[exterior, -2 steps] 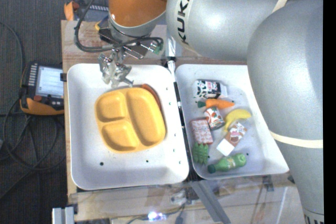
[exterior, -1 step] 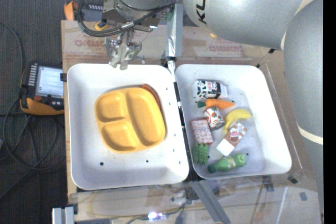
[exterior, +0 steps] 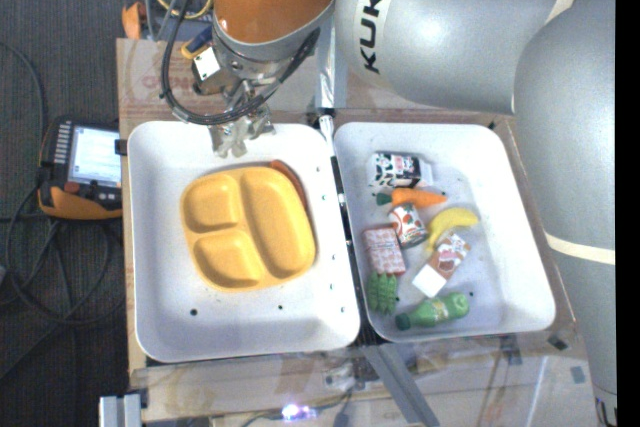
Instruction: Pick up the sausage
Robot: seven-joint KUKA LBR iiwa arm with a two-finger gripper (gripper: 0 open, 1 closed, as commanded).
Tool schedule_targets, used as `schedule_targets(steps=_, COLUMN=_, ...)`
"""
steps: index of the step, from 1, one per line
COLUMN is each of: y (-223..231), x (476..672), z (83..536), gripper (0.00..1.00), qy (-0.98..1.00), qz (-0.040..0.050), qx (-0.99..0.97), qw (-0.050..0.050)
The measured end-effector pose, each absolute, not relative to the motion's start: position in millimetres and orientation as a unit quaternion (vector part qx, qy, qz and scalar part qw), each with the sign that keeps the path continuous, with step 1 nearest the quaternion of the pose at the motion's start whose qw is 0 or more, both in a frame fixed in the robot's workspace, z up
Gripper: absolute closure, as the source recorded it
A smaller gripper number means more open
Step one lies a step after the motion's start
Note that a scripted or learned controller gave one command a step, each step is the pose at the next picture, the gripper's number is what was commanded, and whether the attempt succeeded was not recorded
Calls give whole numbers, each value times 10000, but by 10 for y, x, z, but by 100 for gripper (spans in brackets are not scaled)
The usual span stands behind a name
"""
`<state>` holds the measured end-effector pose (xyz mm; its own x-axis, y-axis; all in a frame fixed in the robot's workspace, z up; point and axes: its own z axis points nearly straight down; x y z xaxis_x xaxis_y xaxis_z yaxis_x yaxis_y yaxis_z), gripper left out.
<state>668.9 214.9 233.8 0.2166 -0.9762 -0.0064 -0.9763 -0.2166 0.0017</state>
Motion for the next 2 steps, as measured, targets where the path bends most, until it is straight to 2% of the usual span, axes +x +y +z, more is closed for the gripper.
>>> schedule_targets(steps=1, y=2334, x=6688, z=2376, gripper=100, qy=4821, qz=33, qx=-8761, qw=23)
schedule_targets(steps=2, y=2340, x=6681, z=2106, gripper=100, qy=3196, qz=38, qx=-9476, qw=17)
